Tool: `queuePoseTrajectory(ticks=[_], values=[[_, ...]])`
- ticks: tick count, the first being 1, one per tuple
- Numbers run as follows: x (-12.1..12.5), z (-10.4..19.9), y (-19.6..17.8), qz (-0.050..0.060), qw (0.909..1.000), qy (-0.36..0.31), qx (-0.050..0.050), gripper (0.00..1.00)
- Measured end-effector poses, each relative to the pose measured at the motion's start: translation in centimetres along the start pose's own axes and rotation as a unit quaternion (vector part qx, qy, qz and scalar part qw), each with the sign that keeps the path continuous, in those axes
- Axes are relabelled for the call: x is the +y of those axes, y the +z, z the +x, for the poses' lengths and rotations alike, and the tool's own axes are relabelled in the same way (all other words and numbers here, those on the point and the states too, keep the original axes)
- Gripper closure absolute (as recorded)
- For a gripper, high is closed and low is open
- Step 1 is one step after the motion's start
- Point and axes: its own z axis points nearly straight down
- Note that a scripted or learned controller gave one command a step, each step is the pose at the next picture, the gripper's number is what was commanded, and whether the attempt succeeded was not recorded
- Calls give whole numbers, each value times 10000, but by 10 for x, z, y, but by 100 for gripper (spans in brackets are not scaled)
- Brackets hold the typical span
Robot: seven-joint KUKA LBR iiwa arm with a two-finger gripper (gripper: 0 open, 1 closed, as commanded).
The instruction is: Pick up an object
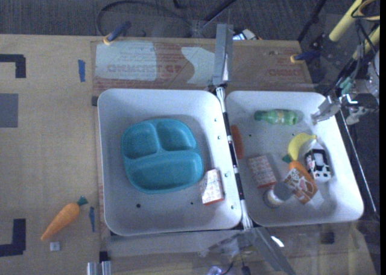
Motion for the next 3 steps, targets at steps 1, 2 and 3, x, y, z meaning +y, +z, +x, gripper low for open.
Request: queuePoseTrajectory(ticks=[1,2,3], values=[[-34,-17,135,-6,9989,-470,4,0],[-35,-29,163,-147,9968,-787,51,0],[-33,-34,154,-194,9969,-762,-18,100]])
